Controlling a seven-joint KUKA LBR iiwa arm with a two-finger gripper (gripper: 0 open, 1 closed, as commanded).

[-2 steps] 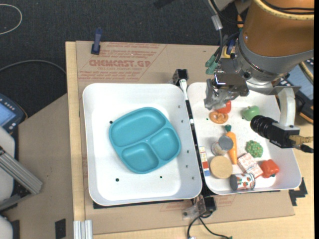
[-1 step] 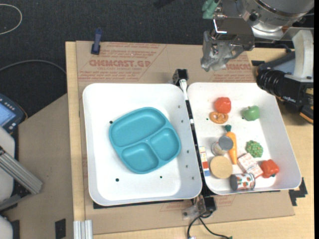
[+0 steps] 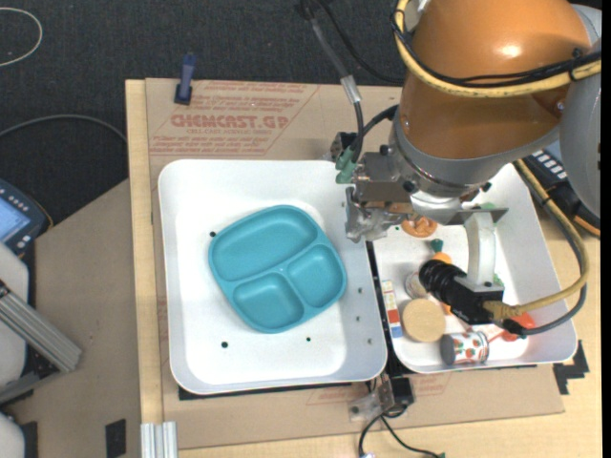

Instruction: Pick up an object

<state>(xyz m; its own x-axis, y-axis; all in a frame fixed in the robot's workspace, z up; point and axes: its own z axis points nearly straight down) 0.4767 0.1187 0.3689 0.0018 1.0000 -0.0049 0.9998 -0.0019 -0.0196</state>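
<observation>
— While the gripper [image 3: 368, 219] hangs above the bench with nothing seen in it, how far along is the pick?

— By this view, at the start. Every object rests in a bin and none is raised. The choice of target, the descent, the grasp and the lift all appear to be left.

— Reading left to right, what lies where?

— The left bin [image 3: 191, 218] holds a teal divided plate [image 3: 277, 267], flat and turned at an angle, about mid-bin. Next comes the gripper, over the far left corner of the right bin [image 3: 535, 246], just beside the wall shared by the two bins. The wrist covers it, so I cannot tell whether it is spread or pressed together. Just right of it lies an orange piece [image 3: 418, 225]. Nearer the viewer sits a wooden disc [image 3: 423, 320], with a patterned can [image 3: 465, 348] on its side just beside it, at the near edge. A white curved piece [image 3: 482, 246] lies to the right, mid-bin.

— Which object lies closest to the gripper?

— The orange piece, close on its right. The disc and can lie well apart from it, toward the near side. The plate lies apart on its left, across the shared wall.
</observation>
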